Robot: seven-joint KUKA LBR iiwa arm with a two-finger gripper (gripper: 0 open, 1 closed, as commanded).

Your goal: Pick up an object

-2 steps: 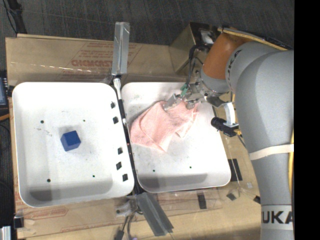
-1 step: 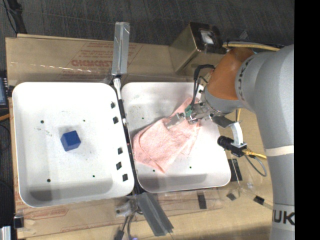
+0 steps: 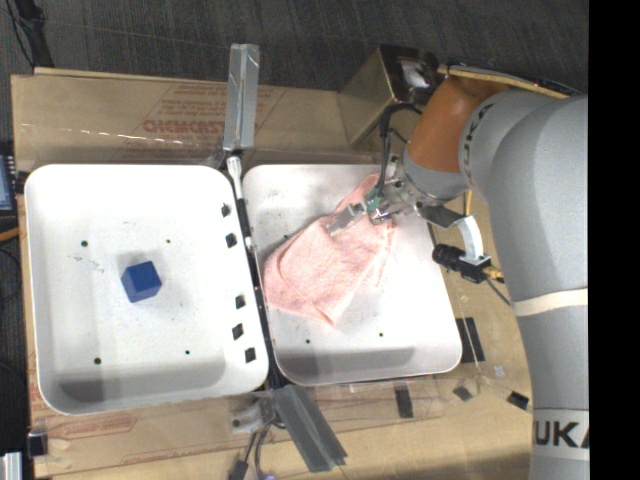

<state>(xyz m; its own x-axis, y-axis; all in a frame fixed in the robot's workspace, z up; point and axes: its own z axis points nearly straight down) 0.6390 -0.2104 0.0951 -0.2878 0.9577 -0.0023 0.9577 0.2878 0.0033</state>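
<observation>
Pressing down at the upper right corner of the pink cloth (image 3: pixel 330 266), with the gripper (image 3: pixel 376 208) sitting right on the fabric's raised edge in the right bin (image 3: pixel 440 343). Appearing to pinch a fold of that cloth, though too small and too crowded by metal parts to tell whether anything is really clamped. Trailing away from the contact point down and to the left, the cloth lying crumpled and partly doubled over across the middle of the bin floor. Rising behind the gripper, the orange band (image 3: pixel 440 123) and the grey arm (image 3: pixel 530 228) reaching in from the right. Sitting well apart in the left bin (image 3: pixel 60 388), a small blue cube (image 3: pixel 141 280), untouched.

Judging the risks from here: catching only a thin top layer, so the fold slipping free once lifting begins; dragging rather than lifting, because most of the fabric is lying flat and adding friction; snagging the trailing end on the divider (image 3: pixel 243 258) between the bins if the lift heads left; coming up with nothing if the tips landed on the bin floor beside the fold.
</observation>
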